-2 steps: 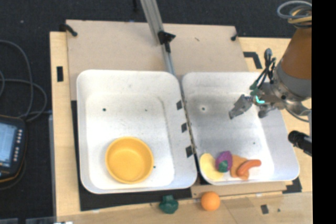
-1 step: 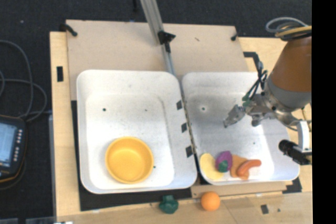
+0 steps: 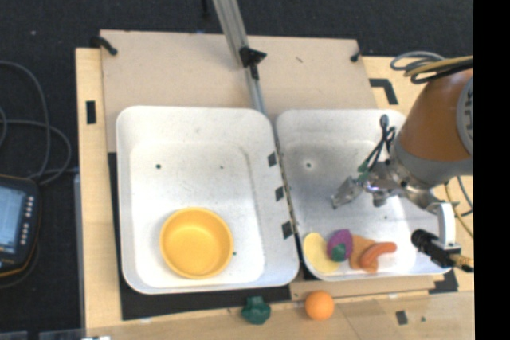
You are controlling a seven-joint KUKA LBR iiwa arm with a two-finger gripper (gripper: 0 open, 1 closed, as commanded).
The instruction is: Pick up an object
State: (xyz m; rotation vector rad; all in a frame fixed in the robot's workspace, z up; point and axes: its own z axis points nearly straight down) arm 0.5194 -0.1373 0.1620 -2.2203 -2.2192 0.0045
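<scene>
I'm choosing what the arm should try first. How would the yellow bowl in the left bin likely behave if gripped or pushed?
The yellow bowl looks like thin plastic, so it is probably light and stiff. It sits upright on the flat floor of the left bin, so a push would likely slide it, not roll it. Its wide round rim may slip from a two-finger pinch.

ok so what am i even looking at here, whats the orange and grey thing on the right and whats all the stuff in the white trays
That is a robot arm, seen by one camera looking down at a slant. Its gripper hangs over the right bin; nothing shows between its fingers. Along that bin's near edge lie small toy foods: a yellow piece, a purple one and an orange carrot-like one. The left bin holds a yellow bowl. In front of the bins, on the bench, sit a green toy and an orange ball.
</scene>
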